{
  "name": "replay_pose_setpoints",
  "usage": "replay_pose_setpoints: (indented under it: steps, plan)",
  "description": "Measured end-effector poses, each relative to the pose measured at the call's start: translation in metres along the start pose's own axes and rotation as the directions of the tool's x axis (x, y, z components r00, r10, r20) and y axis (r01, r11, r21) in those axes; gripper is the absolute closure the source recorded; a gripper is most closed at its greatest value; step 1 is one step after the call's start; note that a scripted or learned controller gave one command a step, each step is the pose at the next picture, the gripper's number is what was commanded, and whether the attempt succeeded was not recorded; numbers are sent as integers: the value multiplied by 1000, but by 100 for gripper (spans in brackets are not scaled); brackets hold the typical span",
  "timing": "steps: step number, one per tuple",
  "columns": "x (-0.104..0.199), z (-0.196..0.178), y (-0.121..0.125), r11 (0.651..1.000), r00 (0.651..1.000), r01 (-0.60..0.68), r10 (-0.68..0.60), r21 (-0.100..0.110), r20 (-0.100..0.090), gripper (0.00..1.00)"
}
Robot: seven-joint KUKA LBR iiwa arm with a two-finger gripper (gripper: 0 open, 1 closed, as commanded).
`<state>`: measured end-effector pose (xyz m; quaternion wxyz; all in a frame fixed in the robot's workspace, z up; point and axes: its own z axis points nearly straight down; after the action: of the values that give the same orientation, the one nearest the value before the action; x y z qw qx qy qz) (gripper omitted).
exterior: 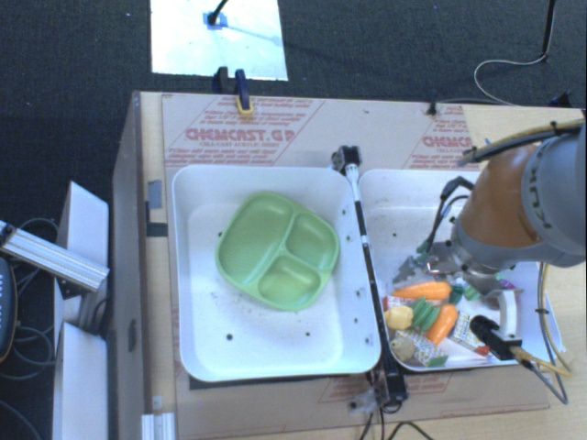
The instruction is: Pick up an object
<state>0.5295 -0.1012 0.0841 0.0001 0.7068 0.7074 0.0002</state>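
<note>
Robotics lab: grey-and-orange industrial robot arm (523,209) over two shallow white plastic bins (197,273) on a protective-film-covered bench (275,131), loose black cables (514,62), dark carpet floor (64,62).

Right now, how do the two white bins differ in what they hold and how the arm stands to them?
The left bin holds one green divided plate, lying flat; the right bin holds a heap of small toy foods, among them an orange carrot and a yellow piece. The arm hangs over the right bin, well apart from the left bin. Both are shallow, white and side by side.
</note>
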Motion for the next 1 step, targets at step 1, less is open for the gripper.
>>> replay_pose_setpoints:
  steps: [1]
  plan:
    - [0, -11, 1, 1000, 1000, 1, -1, -3, 0, 100]
